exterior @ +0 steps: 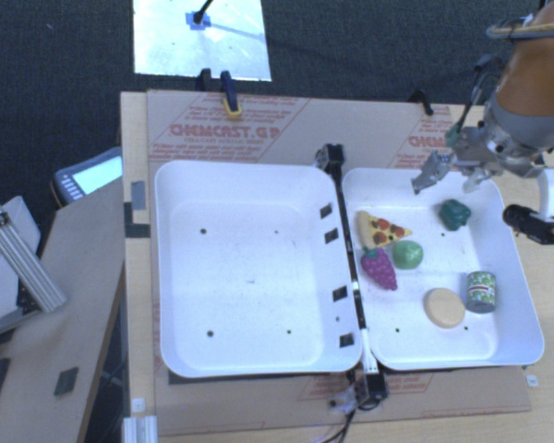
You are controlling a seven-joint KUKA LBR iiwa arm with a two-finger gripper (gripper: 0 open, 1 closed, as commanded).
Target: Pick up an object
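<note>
The tan round disc (444, 307) lies nearest in the right bin (512, 344), with the small can (481, 291) touching its right side. Just beyond the disc to its left sits the purple grape bunch (379, 269), the green ball (407, 254) against its upper right and the pizza slice (379, 228) behind both. Farther back to the disc's right rests the dark green piece (455, 214). Past it the hand (452, 174) hovers over the bin's far rim, fingers spread apart and gripping nothing. The left bin (180, 340) lies beside it on the tabletop (258, 123).
</note>
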